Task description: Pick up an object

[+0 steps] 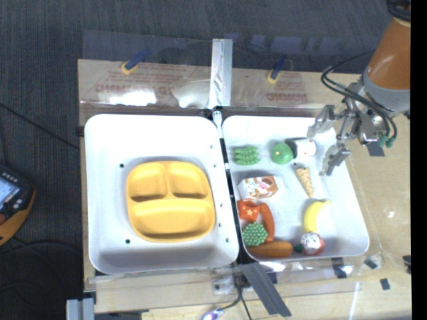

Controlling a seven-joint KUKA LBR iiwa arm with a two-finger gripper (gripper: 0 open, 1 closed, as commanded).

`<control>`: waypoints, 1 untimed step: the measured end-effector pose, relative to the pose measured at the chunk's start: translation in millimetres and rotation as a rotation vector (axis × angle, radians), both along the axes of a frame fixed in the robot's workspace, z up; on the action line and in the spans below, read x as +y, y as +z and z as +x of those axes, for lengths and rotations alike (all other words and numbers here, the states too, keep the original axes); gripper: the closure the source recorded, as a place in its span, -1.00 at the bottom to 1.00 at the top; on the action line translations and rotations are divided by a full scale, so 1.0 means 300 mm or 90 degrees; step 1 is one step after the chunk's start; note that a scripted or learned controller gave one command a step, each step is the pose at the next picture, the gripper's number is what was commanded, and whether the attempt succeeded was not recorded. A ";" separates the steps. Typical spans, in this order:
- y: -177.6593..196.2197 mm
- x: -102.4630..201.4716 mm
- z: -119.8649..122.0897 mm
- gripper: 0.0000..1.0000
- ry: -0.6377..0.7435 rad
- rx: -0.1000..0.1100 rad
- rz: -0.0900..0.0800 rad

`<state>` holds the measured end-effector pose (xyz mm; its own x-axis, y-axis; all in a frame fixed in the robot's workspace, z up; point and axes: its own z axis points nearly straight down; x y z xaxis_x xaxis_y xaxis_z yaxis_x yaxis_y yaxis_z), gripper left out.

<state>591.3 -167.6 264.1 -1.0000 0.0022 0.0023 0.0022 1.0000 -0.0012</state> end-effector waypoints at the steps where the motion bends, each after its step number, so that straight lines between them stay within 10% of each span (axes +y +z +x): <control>1: -0.492 -0.025 0.053 -1.00 -0.017 0.002 0.000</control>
